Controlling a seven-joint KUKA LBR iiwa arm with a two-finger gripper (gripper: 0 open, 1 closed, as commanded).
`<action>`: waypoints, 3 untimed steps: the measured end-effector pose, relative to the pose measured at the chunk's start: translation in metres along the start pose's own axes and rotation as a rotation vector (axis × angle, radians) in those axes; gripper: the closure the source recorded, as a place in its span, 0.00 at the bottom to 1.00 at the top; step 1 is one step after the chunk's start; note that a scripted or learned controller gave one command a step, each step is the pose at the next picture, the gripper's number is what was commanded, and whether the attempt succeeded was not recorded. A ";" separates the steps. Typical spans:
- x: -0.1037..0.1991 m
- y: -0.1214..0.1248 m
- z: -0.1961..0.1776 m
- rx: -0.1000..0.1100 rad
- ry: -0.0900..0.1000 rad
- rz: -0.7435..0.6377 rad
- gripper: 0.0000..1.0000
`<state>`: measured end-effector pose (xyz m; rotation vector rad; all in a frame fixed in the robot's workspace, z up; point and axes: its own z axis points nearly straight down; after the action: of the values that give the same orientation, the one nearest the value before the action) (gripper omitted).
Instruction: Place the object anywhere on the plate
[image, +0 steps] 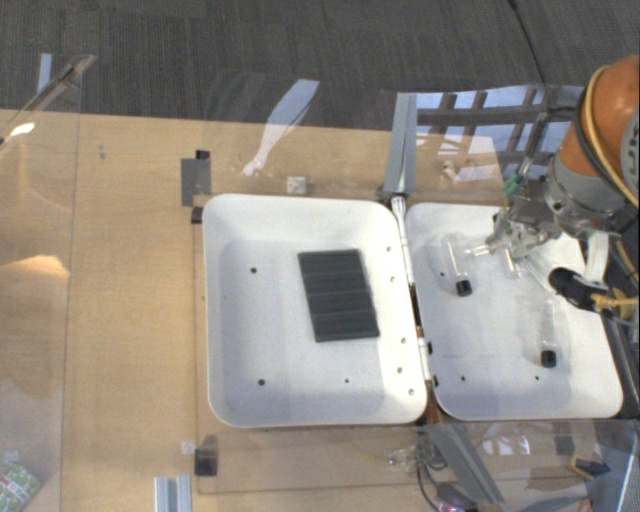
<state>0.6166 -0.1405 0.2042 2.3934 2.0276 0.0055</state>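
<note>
Dark ribbed plate lies flat in left bin; hand hovers over right bin, near two clear bottles; grasp state indiscernible.

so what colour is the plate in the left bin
Dark grey, almost black, with ridged stripes across the plate; the camera view shows it clearly.
</note>
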 end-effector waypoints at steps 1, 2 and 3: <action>-0.021 -0.034 -0.082 0.002 -0.002 0.796 1.00; 0.017 -0.058 -0.109 0.002 -0.001 0.785 1.00; 0.082 -0.032 -0.035 0.007 -0.001 0.528 1.00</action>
<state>0.5981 -0.0547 0.2389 2.8444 1.3351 -0.0007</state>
